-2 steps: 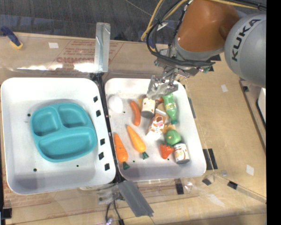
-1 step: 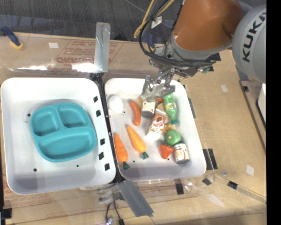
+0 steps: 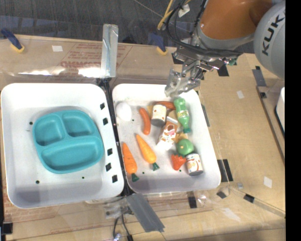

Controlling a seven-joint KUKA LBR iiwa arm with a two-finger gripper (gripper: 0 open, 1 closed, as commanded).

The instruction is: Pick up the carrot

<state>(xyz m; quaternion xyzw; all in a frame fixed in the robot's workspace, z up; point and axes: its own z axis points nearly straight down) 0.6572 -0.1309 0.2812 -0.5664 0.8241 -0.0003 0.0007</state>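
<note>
Grey tape strip (image 3: 143, 212) at the bench's near edge, just below the right bin (image 3: 209, 177). Bench top (image 3: 246, 129) of pale wood under clear sheeting, tape tabs dotted over it; dark ribbed floor beyond the far edge. Two shallow white bins side by side, an upright metal post (image 3: 110, 51) behind their join. Left bin (image 3: 20, 185) bearing a teal divided plate (image 3: 67, 139). Right bin crowded: one carrot (image 3: 146, 148) near the middle, green stem toward the near side; a second carrot (image 3: 129, 161) along the left wall; a white egg (image 3: 124, 111) at the far left; a thin orange chilli-like piece (image 3: 145, 120); a green bottle (image 3: 182, 114); a small can (image 3: 194, 165) at the near right; a strawberry (image 3: 177, 161) touching it. Arm reaching in from the right, orange band (image 3: 230, 9) over the wrist, cables looping above. Gripper (image 3: 176, 88) hanging over the bin's far rim, well apart from both carrots, nothing visibly between the fingers; open or clenched cannot be told.
</note>
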